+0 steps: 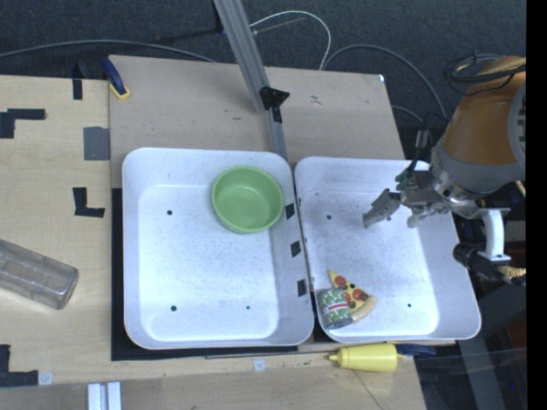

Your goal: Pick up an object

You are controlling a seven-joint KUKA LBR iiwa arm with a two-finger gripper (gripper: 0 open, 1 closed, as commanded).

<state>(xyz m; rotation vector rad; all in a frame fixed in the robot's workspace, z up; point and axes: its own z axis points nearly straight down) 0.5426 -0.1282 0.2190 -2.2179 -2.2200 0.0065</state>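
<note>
Camera view is looking down on a wooden bench (pixel 197 101) lying over dark carpet, bearing the left bin (pixel 154 314) and the right bin (pixel 453 314) side by side. A green bowl (pixel 247 199) is sitting at the left bin's far right, while the gripper (pixel 395 212) is hovering with fingers spread over the right bin's far part, pinching nothing. A pizza-slice toy (pixel 352 292) and a small packet (pixel 334 307) are lying touching in that bin's near left corner, with a yellow bottle (pixel 367 358) resting on the bench just beyond the near rim.

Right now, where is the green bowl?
In the camera view, the green bowl sits in the left bin, at its far right corner next to the divide with the right bin, well left of the pincer.
</note>
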